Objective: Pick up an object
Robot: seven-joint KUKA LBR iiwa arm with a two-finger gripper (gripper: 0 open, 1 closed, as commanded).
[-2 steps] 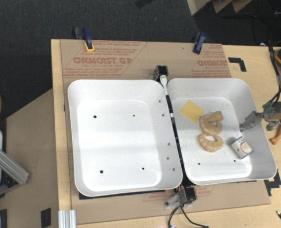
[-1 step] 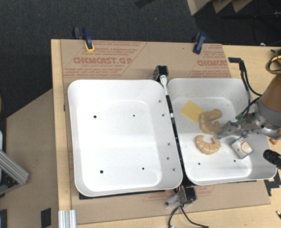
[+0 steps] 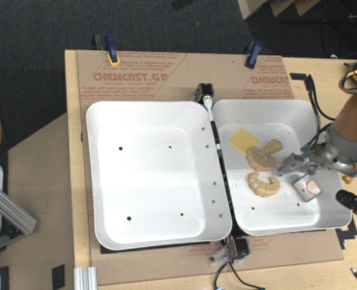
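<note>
The bench (image 3: 166, 65) is being covered by a brown board, which is being held at its far edge by two clamps (image 3: 112, 50), most likely so that it is not shifted under the arm's work. On the board two white bins are being kept side by side, touching along their inner edges.

The left bin (image 3: 106, 125) is being shown with only small dark dots on its floor.

The right bin (image 3: 269, 106) is being used as the holder of all the loose things, so a pick is to be expected from here. The arm (image 3: 350, 132) is being reached in over this bin's right edge, with the gripper (image 3: 293, 165) being held low near the bin's middle. Whether its fingers are parted or closed cannot be told, because they are too small and blurred.

Just left of the gripper two pale curled pieces are being seen: one piece (image 3: 264, 153) toward the middle, the other (image 3: 264, 185) nearer the front edge. A yellow slice (image 3: 243, 139) is lying flat beside the first one, toward the far-left corner. A small white packet (image 3: 307, 188) is lying near the right edge, just under the wrist.

Nothing is being seen between the fingers, so the object is judged as not yet picked.
</note>
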